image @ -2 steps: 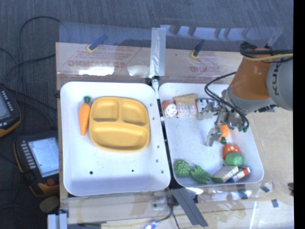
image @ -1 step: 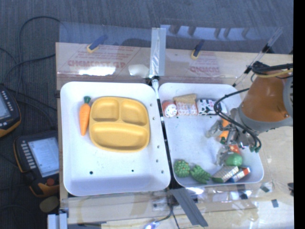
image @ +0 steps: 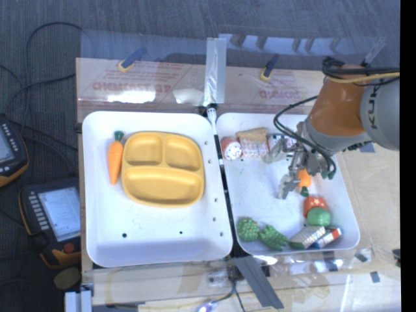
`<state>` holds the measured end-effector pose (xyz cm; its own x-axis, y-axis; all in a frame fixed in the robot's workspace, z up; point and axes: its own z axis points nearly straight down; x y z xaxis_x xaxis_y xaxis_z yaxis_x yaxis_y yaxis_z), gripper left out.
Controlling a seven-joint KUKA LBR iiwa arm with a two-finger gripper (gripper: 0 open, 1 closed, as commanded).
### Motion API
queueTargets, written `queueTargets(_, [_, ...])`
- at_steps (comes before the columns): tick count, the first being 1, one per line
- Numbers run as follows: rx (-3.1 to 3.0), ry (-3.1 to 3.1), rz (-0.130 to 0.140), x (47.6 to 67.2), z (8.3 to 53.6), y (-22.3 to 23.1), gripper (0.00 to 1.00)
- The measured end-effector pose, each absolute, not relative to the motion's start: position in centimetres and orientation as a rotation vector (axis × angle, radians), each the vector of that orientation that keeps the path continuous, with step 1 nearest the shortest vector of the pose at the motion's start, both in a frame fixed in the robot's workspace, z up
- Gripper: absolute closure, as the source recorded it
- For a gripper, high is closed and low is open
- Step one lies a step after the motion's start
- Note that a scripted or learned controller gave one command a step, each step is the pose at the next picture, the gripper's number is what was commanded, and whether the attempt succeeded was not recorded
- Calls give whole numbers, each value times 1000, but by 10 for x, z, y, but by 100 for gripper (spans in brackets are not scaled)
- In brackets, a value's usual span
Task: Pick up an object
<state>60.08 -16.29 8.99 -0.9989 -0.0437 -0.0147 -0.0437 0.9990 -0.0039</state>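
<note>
So the gripper (image: 294,177) hangs over the right bin (image: 260,194), fingers looking spread a bit with a small orange piece (image: 303,180) just beside them, though I honestly can't tell if it's actually between them, so I'd call nothing held. To do this well I'd come straight down on one isolated thing, since the tomato-like toy (image: 315,205), green piece (image: 318,217) and marker-like items (image: 318,237) crowd the near right corner. The left bin (image: 97,226) holds a yellow divided plate (image: 162,168) and a toy carrot (image: 115,161), on a brown bench (image: 156,83) over grey carpet (image: 130,5).
</note>
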Motion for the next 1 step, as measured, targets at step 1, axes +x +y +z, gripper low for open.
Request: queueTargets(1, [25, 3129, -4, 570, 90, -203, 0])
